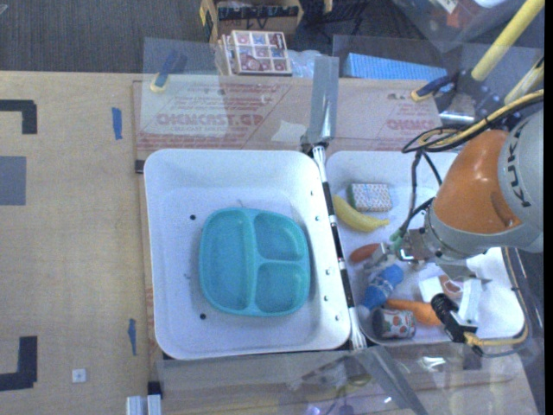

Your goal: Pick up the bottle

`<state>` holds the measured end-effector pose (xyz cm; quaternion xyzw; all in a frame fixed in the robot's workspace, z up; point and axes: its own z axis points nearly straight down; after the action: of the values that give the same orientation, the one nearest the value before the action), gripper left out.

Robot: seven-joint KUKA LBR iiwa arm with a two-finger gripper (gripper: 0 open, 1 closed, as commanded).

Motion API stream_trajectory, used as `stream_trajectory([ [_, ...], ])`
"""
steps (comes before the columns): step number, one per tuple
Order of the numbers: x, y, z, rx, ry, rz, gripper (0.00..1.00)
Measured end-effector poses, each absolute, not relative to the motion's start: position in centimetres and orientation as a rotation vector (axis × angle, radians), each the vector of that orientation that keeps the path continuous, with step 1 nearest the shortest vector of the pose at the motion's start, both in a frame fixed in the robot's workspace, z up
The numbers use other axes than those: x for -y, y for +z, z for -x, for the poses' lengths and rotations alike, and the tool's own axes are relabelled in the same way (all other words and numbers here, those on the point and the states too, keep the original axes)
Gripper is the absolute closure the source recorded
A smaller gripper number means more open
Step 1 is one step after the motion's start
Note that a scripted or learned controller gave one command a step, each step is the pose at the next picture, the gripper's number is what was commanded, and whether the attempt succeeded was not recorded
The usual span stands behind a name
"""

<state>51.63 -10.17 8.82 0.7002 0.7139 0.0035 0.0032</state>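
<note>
Blue bottle (381,285) crowded between carrot (412,307) and banana (359,218)

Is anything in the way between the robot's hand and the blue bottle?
Nothing visible blocks it. The gripper hangs right above the blue bottle in the right bin. A carrot and a small can crowd close beside the bottle, though.

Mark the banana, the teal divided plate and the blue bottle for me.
banana (359,217): camera view, middle of its curved body.
teal divided plate (232,258): camera view, its large left compartment.
blue bottle (383,285): camera view, its body.
</note>
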Motion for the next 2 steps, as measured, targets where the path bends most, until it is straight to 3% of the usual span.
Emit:
stream_trajectory([
  [1,10.3,9.9,-51.7,-2.232,0.015,-2.196,1.0],
  [2,8.8,18.4,-47.9,-2.168,0.0,-2.273,1.0],
])
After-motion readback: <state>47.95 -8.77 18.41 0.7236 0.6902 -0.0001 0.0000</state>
